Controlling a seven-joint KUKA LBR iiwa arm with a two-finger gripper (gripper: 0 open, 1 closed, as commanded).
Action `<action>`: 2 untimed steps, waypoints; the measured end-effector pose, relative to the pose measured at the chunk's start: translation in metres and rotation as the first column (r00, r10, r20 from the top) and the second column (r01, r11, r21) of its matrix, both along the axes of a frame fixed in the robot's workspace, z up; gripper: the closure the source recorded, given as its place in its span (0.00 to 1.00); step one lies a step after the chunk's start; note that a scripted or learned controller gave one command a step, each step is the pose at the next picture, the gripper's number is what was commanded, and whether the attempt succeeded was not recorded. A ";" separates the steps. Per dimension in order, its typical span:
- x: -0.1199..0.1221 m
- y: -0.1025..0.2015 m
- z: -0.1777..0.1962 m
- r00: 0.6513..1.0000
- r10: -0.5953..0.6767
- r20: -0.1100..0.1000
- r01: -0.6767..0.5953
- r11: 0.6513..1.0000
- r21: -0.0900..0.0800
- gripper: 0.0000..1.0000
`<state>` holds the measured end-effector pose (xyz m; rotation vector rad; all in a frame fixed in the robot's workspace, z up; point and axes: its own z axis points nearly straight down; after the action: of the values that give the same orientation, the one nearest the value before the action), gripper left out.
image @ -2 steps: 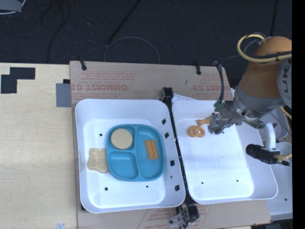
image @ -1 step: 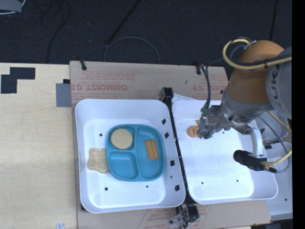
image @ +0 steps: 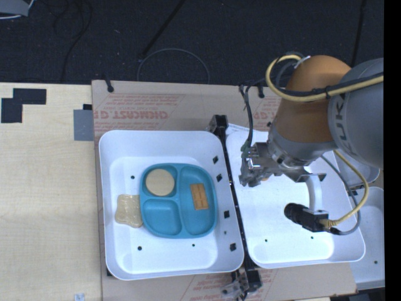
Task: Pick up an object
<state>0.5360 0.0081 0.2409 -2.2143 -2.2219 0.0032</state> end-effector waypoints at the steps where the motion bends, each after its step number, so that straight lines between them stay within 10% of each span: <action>1: -0.014 0.041 -0.003 1.000 0.000 -0.002 0.000 1.000 -0.001 1.00; 2: -0.020 0.090 -0.020 1.000 0.000 -0.003 0.000 1.000 -0.001 1.00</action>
<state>0.5163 0.0976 0.2205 -2.2135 -2.2212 0.0082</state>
